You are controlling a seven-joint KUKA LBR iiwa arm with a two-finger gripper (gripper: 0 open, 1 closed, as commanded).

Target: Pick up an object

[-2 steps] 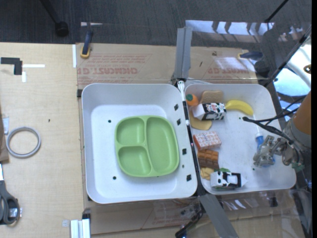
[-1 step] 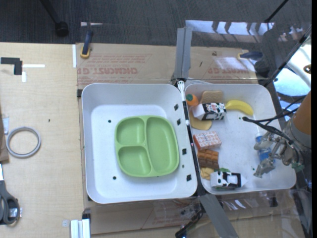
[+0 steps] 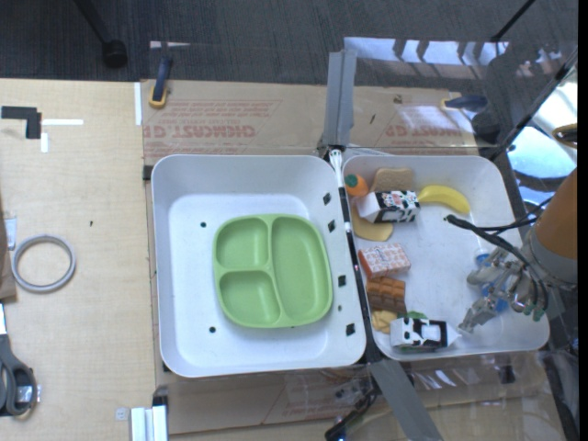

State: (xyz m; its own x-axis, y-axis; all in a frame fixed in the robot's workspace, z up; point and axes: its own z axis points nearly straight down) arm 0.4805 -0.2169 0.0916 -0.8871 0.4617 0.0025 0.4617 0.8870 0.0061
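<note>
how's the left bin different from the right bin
The left bin holds one thing, a green divided plate lying flat in its middle; the right bin holds many small things, among them a banana and two black-and-white cartons. The toys in the right bin crowd its left side, while the plate sits centred. The gripper hangs over the right bin, not the left bin. Both are shallow, white and sit side by side.

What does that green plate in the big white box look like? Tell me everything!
The green plate is pale lime green and looks like smooth plastic. It is a rounded rectangle with a raised rim, split by ridges into three sections: two smaller ones on the left, one long one on the right. It lies flat and upright, a little turned, in the middle of the left white bin. Nothing is on it, and nothing else touches it.
</note>
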